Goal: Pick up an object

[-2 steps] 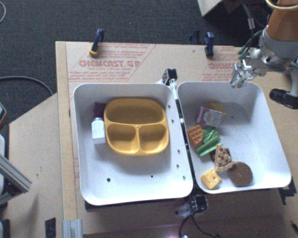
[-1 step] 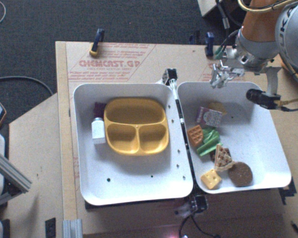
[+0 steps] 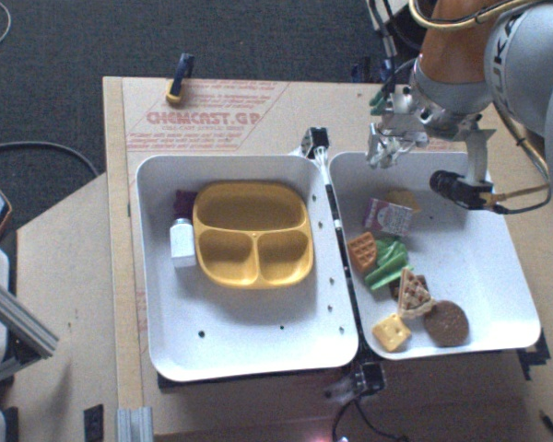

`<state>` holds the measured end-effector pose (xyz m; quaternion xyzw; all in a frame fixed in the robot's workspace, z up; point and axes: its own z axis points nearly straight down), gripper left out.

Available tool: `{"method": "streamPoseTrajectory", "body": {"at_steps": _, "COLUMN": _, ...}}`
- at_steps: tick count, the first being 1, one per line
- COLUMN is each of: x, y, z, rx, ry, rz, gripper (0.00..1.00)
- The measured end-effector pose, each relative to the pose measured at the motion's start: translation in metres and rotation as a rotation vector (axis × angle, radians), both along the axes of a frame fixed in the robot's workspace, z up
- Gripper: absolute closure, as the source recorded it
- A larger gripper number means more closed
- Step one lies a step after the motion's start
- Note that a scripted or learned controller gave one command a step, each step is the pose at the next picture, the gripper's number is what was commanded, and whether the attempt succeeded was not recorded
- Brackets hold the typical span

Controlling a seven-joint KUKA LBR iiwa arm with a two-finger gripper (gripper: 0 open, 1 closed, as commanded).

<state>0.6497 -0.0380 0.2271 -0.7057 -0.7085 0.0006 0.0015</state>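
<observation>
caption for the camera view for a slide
Gripper above the right bin's far edge; toy food clustered below, yellow tray in left bin.

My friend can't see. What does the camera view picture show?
A grey and orange robot arm's gripper hangs above the right bin of toy food. The left bin holds a yellow divided tray and a small white bottle.

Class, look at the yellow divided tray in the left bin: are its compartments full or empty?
Empty. The yellow divided tray shows bare yellow floor in all three compartments.
</observation>
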Motion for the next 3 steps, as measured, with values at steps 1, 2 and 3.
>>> {"method": "streamPoseTrajectory", "body": {"at_steps": 1, "x": -0.001, "y": 0.056, "z": -0.011, "rx": 0.001, "ry": 0.001, "rz": 0.002, "gripper": 1.0}}
{"method": "streamPoseTrajectory", "body": {"at_steps": 2, "x": -0.006, "y": 0.079, "z": -0.011, "rx": 0.0, "ry": 0.001, "rz": -0.001, "gripper": 1.0}}
{"method": "streamPoseTrajectory", "body": {"at_steps": 3, "x": -0.013, "y": 0.066, "z": -0.003, "rx": 0.0, "ry": 0.0, "rz": -0.005, "gripper": 1.0}}
